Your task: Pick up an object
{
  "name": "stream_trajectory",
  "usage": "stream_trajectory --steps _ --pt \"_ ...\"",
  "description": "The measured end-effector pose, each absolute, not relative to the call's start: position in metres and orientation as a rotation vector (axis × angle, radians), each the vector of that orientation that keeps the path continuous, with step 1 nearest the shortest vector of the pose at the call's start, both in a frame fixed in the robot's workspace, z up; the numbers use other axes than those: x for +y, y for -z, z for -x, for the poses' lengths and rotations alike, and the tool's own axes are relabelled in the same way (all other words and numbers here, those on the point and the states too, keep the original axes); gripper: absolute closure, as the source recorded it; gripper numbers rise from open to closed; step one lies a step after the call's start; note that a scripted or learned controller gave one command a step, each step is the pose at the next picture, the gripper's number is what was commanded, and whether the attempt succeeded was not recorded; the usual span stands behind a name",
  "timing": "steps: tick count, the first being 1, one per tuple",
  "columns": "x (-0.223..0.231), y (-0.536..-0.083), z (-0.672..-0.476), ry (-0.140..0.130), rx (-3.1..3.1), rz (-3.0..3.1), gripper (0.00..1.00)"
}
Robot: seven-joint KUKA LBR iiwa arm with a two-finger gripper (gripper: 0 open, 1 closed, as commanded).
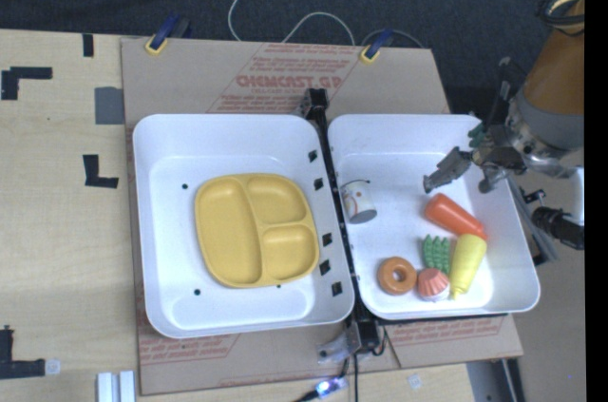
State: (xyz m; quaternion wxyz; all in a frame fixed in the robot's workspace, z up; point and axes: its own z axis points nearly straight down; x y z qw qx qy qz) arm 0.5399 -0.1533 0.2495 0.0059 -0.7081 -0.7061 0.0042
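In the right bin (399,139) lie an orange carrot (454,215), a yellow corn-like piece (466,261), a small green piece (435,251), a brown donut (396,276), a pink cupcake-like piece (432,283) and a small grey can (358,201). My gripper (467,168) hangs over the bin's right side, just above and behind the carrot. Its two dark fingers (445,172) are spread apart with nothing between them. The carrot lies free on the bin floor.
The left bin (161,153) holds a yellow divided plate (255,228). A black hinge strip (328,201) runs between the bins. Both bins rest on a cardboard sheet (275,72) with a white cable (285,29) behind it.
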Motion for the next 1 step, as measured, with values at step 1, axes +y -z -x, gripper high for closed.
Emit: stream_trajectory --steps 1 --pt "-0.1528 -0.2564 -0.5423 -0.002 -2.222 2.219 0.0"
